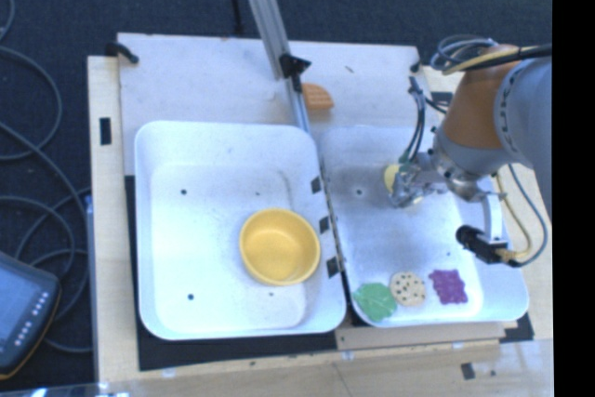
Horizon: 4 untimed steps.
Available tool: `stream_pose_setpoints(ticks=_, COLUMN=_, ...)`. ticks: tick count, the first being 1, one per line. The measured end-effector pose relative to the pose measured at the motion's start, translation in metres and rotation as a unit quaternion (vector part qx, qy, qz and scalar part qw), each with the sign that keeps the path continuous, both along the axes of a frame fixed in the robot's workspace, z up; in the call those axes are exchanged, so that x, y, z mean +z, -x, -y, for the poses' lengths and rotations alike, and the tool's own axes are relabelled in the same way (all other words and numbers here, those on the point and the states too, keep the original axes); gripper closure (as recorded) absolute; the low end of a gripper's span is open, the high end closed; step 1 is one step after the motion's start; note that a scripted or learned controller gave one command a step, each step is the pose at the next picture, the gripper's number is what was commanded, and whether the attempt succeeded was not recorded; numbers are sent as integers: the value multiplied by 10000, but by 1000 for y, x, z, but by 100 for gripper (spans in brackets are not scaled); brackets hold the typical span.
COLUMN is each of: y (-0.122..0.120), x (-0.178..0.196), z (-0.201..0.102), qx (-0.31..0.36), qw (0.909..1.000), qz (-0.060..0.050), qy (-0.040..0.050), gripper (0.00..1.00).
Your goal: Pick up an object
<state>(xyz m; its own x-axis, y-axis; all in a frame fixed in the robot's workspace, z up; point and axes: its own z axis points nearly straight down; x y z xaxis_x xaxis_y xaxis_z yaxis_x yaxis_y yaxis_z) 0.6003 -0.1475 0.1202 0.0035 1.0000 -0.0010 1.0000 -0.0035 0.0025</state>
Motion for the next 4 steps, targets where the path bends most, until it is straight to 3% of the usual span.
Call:
stream_pose_setpoints(ticks=3, y=4, x=144, z=14, qx=40, qw=10000, qz=21, qy=1, gripper=100)
stream_pose_setpoints(ticks=4, y=21, x=132, z=-38, qx=44, qw=10000, qz=-8, qy=-1, gripper=100)
